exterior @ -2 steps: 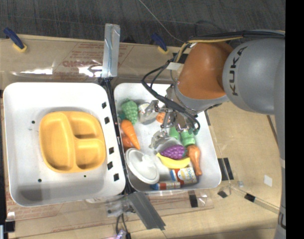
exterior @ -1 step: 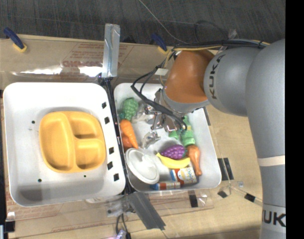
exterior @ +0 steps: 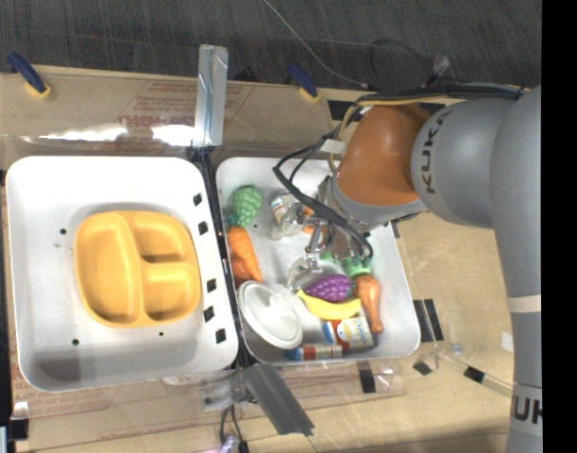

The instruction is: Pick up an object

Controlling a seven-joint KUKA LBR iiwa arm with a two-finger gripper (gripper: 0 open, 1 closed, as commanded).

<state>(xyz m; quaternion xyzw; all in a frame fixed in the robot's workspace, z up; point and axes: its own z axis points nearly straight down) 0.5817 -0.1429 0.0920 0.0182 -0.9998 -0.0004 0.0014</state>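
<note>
Gripper (exterior: 318, 253) sat low in right bin (exterior: 394, 281), center-right of frame, just above purple grapes (exterior: 330, 286) & banana (exterior: 328, 305); grip state couldn't be told.

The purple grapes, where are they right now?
In the camera view, the purple grapes lie in the right bin, atop the banana, beside the chicken drumstick.

fingers (exterior: 318, 253): state unclear | right bin (exterior: 401, 281): partly hidden under arm (exterior: 458, 159) | carrot (exterior: 243, 253): tip hidden
</note>
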